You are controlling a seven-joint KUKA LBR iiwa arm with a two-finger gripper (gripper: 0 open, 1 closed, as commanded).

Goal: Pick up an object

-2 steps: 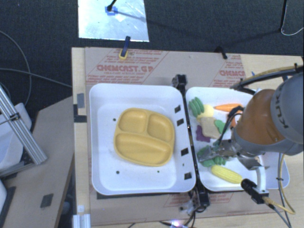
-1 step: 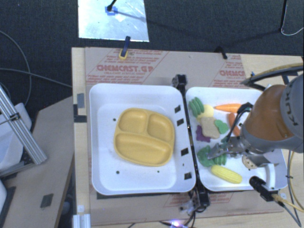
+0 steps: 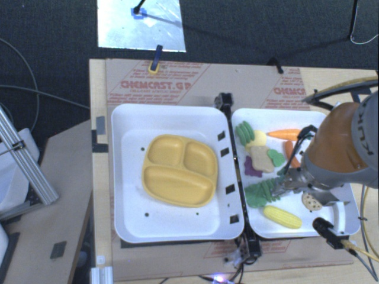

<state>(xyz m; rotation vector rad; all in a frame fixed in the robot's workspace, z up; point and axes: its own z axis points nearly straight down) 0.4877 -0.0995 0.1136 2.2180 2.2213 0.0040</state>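
A flat bench topped with printed brown cardboard carries two shallow white plastic bins side by side, left and right, edges touching.

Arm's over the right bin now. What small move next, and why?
Probably lower straight down. The gripper hangs over the toy food in the right bin, just above the green leafy piece and near the yellow corn, with nothing seen between its fingers.
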